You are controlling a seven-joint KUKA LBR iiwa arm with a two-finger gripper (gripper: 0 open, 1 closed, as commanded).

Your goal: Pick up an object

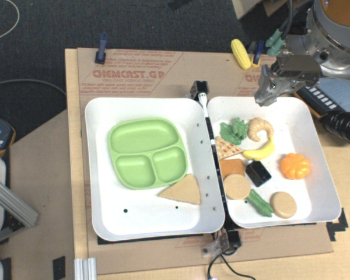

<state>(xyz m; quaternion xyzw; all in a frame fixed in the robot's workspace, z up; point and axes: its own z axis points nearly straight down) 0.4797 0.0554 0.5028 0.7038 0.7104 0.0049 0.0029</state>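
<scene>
While the gripper (267, 95) is hung over the right bin's (324, 174) upper edge, the croissant (258, 127) is found just below; jaw state cannot be told.

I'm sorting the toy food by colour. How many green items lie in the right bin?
2. A leafy green piece lies near the bin's top left, beside the croissant. A small green pod lies near the bottom, beside the round tan cookie. Others could be hidden underneath.

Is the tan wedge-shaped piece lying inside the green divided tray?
No, the tan wedge lies on the left bin's white floor, just off the lower right corner of the green tray, outside its compartments.
</scene>
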